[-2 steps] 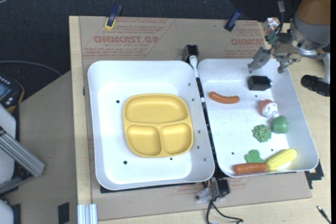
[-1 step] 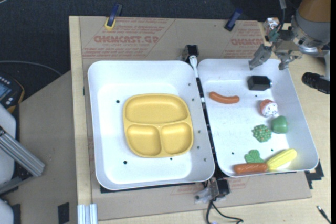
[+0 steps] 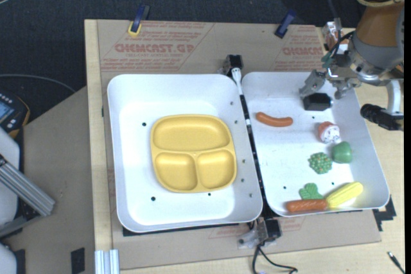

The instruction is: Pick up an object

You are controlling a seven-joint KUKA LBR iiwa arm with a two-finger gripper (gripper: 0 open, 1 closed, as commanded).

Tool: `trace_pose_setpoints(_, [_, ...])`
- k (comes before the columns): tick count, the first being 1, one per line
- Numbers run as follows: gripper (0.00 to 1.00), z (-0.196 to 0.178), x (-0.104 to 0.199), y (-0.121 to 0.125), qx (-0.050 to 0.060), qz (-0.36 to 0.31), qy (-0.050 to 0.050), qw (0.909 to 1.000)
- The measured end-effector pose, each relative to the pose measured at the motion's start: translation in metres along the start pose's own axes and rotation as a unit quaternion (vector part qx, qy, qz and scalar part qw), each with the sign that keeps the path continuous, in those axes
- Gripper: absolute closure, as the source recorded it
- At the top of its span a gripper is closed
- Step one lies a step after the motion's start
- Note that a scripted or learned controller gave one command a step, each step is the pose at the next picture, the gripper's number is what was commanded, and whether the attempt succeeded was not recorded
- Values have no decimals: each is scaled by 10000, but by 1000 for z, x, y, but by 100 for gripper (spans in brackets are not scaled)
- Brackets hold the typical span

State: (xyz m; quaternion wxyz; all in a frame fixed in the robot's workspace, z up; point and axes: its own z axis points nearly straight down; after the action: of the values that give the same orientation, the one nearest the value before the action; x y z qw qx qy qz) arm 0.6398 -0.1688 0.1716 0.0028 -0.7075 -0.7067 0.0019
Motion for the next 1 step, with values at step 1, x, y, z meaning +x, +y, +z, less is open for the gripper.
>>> trace_pose_setpoints(1, [0,64,2,-2,7,-6,5,10000])
